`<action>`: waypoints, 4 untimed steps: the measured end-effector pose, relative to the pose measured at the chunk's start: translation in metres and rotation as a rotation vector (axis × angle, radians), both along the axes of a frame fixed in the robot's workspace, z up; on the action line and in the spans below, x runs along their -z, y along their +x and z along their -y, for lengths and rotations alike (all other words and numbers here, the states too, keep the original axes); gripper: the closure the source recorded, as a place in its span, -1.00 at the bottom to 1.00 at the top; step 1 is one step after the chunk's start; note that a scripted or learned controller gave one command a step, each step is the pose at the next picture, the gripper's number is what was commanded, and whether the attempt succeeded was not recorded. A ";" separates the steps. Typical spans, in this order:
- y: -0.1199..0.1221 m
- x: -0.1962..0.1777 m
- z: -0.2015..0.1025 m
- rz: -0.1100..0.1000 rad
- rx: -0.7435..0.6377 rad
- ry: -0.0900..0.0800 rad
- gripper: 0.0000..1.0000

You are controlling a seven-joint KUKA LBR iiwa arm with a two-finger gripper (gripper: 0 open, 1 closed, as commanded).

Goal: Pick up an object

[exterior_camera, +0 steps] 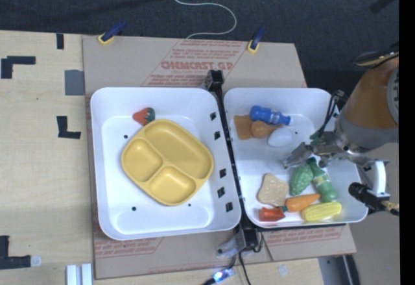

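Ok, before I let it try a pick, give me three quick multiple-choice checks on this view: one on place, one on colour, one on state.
1. The yellow divided plate lies in:
A. the left bin
B. the right bin
C. the bench outside the bins

2. The bottle at the right bin's far end is:
A. red
B. blue
C. yellow

3. The end effector is:
A. over the left bin
B. over the right bin's toys
C. over the cardboard

Answers: A, the plate sits in the left bin; B, its body is blue; B, it hangs above the green toy.
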State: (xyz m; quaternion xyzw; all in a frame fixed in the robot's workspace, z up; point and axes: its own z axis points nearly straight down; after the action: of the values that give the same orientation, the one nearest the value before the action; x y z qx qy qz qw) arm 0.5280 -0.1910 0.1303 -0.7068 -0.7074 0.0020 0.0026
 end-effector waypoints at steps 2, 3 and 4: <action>0.001 0.035 0.000 0.009 0.000 -0.004 1.00; -0.006 -0.021 -0.006 0.008 0.000 -0.001 1.00; -0.013 -0.074 0.001 0.010 0.001 -0.003 1.00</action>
State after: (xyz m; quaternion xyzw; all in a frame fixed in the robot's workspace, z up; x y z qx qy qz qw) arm 0.5148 -0.1916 0.2043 -0.7070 -0.7072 -0.0006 -0.0018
